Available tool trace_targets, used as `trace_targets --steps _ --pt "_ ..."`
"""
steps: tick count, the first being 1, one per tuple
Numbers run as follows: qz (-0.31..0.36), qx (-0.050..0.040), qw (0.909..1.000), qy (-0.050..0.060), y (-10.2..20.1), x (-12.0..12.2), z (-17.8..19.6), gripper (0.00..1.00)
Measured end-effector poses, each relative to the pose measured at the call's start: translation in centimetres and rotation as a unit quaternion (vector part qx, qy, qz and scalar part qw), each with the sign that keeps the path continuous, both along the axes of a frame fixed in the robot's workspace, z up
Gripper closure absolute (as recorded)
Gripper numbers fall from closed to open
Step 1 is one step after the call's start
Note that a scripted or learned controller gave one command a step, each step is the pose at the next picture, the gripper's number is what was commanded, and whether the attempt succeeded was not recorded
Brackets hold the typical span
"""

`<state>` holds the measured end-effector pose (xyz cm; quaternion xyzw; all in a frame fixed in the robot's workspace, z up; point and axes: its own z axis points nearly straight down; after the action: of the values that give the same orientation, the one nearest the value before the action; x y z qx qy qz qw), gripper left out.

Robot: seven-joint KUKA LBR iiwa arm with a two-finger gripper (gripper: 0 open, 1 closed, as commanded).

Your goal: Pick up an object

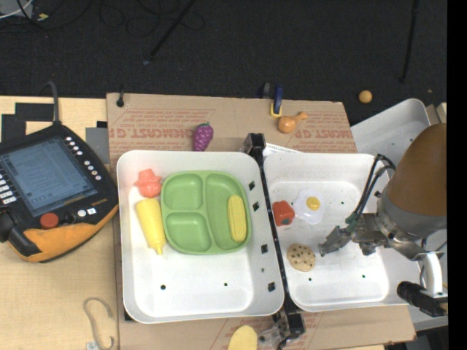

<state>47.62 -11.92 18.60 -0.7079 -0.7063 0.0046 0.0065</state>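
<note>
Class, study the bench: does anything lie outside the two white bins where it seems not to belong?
Yes. Toy purple grapes and an orange pear-shaped toy lie on the cardboard behind the bins, a yellow toy sits at the front edge, and a small orange ball rests on the dark floor. All look strayed.

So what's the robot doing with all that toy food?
The arm reaches into the right bin from the right. Its gripper sits low, beside the cookie, with nothing seen between its fingers. A red toy and a fried egg lie nearby. In the left bin, a green tray holds corn, with a yellow bottle and a pink toy beside it.
</note>
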Motion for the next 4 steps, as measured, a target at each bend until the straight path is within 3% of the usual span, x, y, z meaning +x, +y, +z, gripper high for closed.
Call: trace_targets --steps 1,3,4 --pt "0.001 -0.0012 1.0 -0.007 0.0 0.3 0.6 0.0" --pt "0.002 0.0002 1.0 -0.004 0.8 -0.3 -8.2 0.0" --pt "0.002 -0.0004 1.0 -0.006 1.0 -0.4 -9.9 0.0"
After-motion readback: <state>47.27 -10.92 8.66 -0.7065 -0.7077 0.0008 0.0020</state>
